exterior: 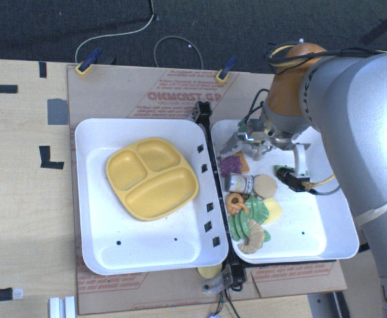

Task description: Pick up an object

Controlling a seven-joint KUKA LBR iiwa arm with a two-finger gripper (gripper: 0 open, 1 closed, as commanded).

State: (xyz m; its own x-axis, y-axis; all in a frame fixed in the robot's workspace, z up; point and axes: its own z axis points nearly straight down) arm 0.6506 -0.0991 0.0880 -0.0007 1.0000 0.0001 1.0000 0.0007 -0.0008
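Note:
My gripper (245, 143) hangs low over the back left part of the right bin (326, 237), just above a pile of small objects. A purple object (231, 164) lies right below it, with an orange-brown piece (242, 158) at its edge. Further toward the front lie a small jar (240, 184), a beige round piece (265, 186), an orange ring-shaped toy (235, 204), green leafy pieces (252, 216), a yellow piece (272, 209) and a tan object (252, 245). I see nothing held by the gripper.
A yellow divided plate (152, 176) lies in the left bin (94, 244). The black divider (210, 177) between the bins runs next to the pile. A black and yellow cable end (293, 179) hangs beside the wrist. The big grey arm (352, 131) covers the right bin's back right.

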